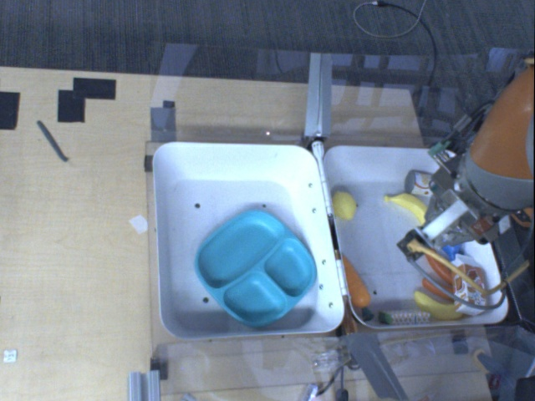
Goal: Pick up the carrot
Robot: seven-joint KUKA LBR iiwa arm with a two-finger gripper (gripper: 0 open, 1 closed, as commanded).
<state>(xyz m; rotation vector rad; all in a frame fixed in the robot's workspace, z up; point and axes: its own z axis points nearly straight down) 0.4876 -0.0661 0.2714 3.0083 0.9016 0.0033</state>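
Observation:
An orange carrot (356, 284) lies in the right bin (380, 242), against its left wall near the front corner. My gripper (452, 239) hangs over the right side of that bin, well to the right of the carrot, above a pile of small items. Nothing can be seen held in it.
The right bin also holds a yellow lemon (343, 205), a banana (407, 204) at the back, and below the gripper two orange sticks (438, 266), a blue piece (452, 254), a packet (466, 286) and another banana (438, 304). A blue divided plate (256, 266) lies in the left bin (180, 224).

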